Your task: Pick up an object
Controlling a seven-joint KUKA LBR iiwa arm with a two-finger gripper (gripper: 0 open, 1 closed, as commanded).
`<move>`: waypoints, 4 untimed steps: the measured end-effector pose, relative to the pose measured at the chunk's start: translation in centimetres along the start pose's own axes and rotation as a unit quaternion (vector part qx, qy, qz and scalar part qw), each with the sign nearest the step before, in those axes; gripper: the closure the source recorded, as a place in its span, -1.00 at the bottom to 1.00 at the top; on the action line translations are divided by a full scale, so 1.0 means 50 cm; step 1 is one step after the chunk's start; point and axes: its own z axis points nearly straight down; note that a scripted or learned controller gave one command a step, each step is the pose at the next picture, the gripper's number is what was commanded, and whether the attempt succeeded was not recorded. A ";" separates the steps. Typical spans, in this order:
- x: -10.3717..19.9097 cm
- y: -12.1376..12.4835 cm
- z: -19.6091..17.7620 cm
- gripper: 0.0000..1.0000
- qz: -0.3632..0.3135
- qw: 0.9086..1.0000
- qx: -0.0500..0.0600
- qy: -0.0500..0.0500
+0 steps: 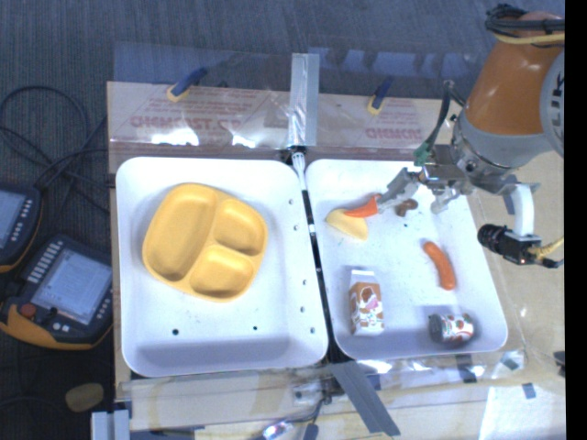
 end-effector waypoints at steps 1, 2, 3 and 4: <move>0.104 0.112 0.167 -1.00 0.048 0.999 0.001 0.000; -0.008 0.084 0.270 -1.00 -0.012 1.000 0.000 -0.001; 0.004 0.194 0.357 -1.00 0.026 1.000 0.007 0.000; 0.004 0.194 0.338 1.00 0.025 1.000 0.007 -0.001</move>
